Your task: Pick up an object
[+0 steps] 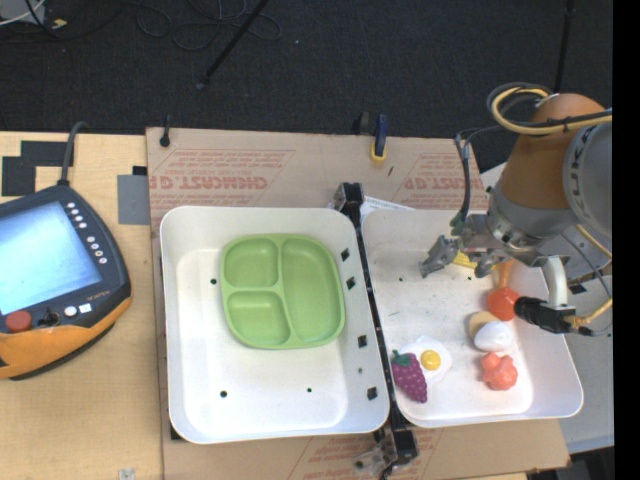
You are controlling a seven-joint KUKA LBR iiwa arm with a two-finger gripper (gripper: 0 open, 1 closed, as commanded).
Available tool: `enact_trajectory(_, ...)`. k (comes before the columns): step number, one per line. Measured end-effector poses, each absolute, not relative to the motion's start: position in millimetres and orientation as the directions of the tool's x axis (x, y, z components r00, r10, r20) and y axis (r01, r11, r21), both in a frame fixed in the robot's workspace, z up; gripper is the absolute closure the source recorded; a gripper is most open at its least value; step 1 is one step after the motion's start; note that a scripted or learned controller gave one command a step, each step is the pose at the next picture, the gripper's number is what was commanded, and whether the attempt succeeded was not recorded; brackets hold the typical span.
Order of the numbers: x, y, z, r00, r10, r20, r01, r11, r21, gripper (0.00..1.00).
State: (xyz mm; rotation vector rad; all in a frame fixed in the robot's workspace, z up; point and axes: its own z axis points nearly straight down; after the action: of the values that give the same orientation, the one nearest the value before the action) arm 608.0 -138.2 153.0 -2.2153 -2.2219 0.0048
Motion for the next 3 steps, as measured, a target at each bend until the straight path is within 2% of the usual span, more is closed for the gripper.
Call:
enact_trajectory(1,605.1,-138,109,-0.002,1.0,0.002,1.0,0.002,-0.007,0.0)
enact_trajectory(2,604.9,-136,86,-0.001,1.0,0.001,1.0,0.001,-0.005,0.0)
enact_trajectory(3,604.8,-138,97,0.003,1.0,0.002,1.0,-0.003,-0.005,1.0)
